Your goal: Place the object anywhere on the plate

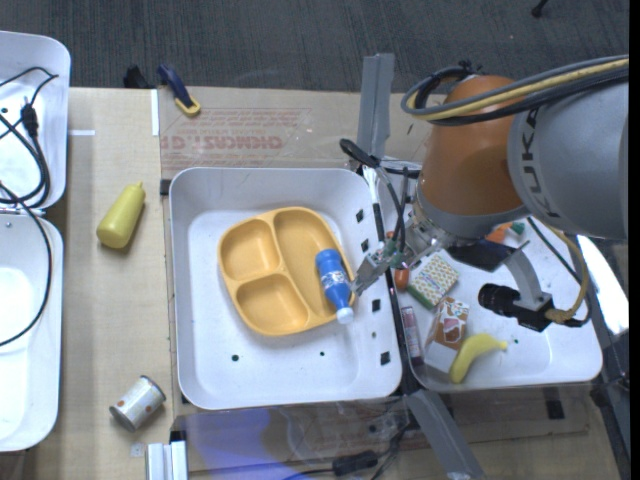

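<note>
object: small blue bottle [333,282] with a white cap, lying on its side, cap end pointing toward the near edge of the view
plate: yellow three-compartment plate [283,268] seated in the left bin [200,348]
bottle position: body is rested over the plate's right rim and right-hand compartment; cap end is overhung past the rim onto the bin floor side
hand: hand [383,262] is seen just right of the bottle, near the wall between the two bins; whether the fingers are spread or pressed together cannot be told, detail too small and cluttered by cables
contact: bottle is not seen between the fingers; touching or just apart cannot be resolved
arm: grey arm with its orange band [470,158] is reached in over the right bin [560,358]
right bin contents: banana [472,356], small printed box [433,280], carton [450,320] are left there, not involved
table: mustard-yellow squeeze bottle [121,216] and a small can [137,402] are lying outside the bins, left of the plate's bin
progress: placement is judged essentially done, since the bottle is carried mostly by the plate
left: release is to be confirmed and the hand cleared away
risk: bottle is perched on the rim, so a roll off the plate is judged possible if it is nudged
</note>
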